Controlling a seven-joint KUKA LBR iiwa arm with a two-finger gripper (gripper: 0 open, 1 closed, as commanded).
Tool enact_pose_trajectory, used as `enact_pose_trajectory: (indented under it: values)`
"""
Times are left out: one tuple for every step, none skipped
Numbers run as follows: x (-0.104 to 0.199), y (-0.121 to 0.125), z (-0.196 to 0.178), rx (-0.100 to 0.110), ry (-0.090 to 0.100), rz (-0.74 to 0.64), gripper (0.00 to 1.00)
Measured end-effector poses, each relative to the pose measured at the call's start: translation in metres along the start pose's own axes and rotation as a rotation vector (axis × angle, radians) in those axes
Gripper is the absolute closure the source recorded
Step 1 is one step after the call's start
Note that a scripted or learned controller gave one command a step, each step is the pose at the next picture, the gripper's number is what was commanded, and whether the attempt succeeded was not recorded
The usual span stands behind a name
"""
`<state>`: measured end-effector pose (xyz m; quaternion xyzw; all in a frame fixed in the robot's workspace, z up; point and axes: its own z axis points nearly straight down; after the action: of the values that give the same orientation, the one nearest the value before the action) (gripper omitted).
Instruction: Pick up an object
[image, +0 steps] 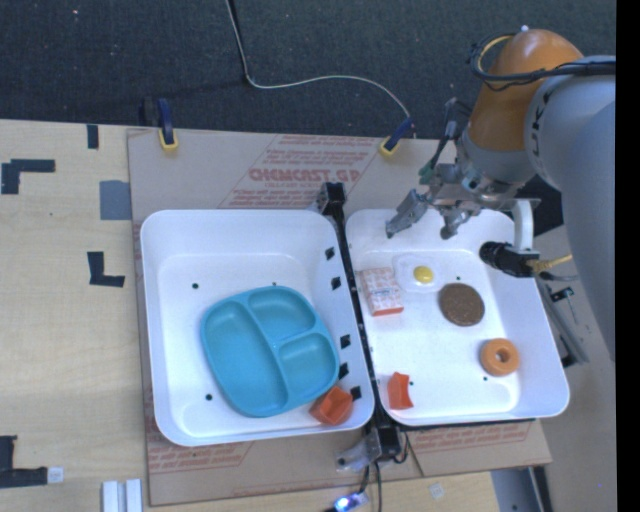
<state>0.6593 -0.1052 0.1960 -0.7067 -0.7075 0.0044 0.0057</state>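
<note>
Right bin (540, 400): fried egg (423, 274); brown cookie (462, 304); donut (499, 357); orange block (399, 391); packet (380, 292).

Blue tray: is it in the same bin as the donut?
No, the blue tray lies in the left bin, while the donut sits in the right bin.

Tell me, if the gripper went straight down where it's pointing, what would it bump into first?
Probably the bare white floor at the back of the right bin. The open gripper hangs above it, though depth is unclear.
</note>
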Motion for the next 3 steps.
enact_pose_trajectory:
  values:
    - [0.0,0.002,-0.005,-0.009,-0.001,-0.001,0.0]
    - [0.003,-0.008,0.049,-0.003,-0.001,-0.001,0.0]
    - [0.005,-0.002,0.099,-0.003,-0.001,-0.002,0.0]
